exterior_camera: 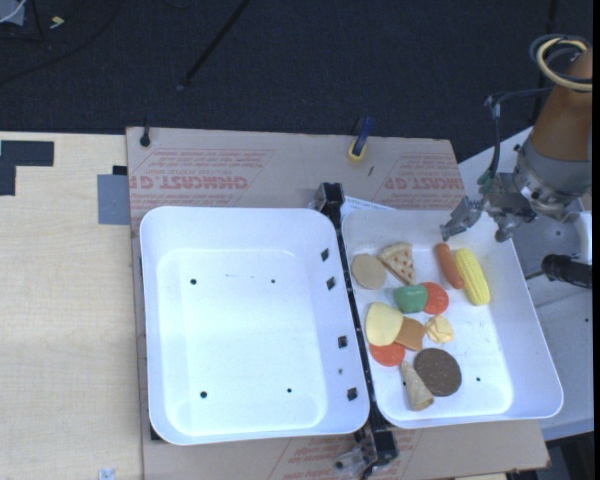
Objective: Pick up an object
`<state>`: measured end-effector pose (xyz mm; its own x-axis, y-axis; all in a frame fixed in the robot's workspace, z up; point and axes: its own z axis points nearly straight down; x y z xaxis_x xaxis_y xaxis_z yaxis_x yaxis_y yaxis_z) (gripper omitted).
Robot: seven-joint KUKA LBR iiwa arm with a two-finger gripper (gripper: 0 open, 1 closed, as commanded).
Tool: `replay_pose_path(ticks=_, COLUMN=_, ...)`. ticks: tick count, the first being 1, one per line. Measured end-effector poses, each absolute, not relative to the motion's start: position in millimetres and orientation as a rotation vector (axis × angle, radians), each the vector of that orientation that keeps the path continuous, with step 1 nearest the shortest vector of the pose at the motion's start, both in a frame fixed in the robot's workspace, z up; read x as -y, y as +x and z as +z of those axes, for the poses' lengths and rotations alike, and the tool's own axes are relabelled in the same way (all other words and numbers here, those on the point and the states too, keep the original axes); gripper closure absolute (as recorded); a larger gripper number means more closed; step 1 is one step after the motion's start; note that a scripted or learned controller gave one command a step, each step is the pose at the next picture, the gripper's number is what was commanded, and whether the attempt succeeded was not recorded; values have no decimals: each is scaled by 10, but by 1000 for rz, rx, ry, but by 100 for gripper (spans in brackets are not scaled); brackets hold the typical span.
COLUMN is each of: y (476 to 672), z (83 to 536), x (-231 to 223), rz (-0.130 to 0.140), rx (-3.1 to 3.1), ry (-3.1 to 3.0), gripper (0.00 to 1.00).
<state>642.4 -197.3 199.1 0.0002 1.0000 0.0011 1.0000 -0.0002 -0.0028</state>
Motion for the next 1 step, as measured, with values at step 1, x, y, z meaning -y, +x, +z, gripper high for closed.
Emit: replay_pose_path(ticks=1, y=6100, z=848, x=1787, rz=0, rx=2221, ry=-2221, gripper=0)
